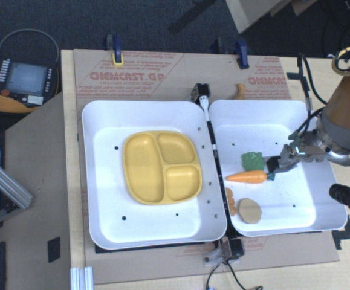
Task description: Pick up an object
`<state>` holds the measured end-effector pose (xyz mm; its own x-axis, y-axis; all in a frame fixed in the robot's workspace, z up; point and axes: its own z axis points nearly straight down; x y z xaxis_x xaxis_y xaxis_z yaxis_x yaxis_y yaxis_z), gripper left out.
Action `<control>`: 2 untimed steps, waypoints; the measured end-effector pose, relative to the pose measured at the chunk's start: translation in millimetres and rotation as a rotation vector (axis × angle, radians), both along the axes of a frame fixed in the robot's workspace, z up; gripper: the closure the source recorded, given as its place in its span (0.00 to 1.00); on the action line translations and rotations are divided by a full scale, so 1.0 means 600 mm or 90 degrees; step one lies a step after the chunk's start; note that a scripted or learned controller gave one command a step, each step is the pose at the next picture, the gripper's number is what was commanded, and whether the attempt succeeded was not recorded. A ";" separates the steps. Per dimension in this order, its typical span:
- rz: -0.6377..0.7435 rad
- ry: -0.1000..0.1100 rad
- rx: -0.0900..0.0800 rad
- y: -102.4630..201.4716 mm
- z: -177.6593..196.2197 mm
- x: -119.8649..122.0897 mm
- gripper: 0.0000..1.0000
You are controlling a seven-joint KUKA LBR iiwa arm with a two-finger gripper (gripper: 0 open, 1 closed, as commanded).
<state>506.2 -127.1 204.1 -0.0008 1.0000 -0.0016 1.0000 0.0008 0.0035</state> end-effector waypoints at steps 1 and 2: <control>0.003 0.003 0.002 0.079 -0.004 0.004 1.00; 0.003 0.004 0.002 0.167 -0.010 -0.002 1.00</control>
